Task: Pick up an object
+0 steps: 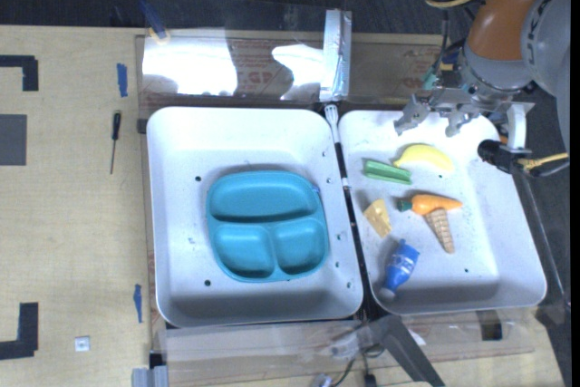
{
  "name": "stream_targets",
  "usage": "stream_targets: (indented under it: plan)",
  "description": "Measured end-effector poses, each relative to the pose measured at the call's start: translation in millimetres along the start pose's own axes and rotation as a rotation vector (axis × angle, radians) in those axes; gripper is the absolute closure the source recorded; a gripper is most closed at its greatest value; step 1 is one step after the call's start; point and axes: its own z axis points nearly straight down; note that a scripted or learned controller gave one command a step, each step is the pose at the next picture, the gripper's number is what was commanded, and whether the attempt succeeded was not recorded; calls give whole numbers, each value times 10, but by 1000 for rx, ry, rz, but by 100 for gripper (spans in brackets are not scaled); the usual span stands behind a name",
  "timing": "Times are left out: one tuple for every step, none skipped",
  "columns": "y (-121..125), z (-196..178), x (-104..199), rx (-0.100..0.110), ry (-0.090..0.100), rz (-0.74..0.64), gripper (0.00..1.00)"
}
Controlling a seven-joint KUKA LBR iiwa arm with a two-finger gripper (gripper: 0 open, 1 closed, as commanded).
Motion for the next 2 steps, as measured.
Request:
stream_targets:
  plan:
    - [-538, 847, 276, 3, 2, -35, 0]
    - [-524, 734, 262, -2, 1, -32, 100]
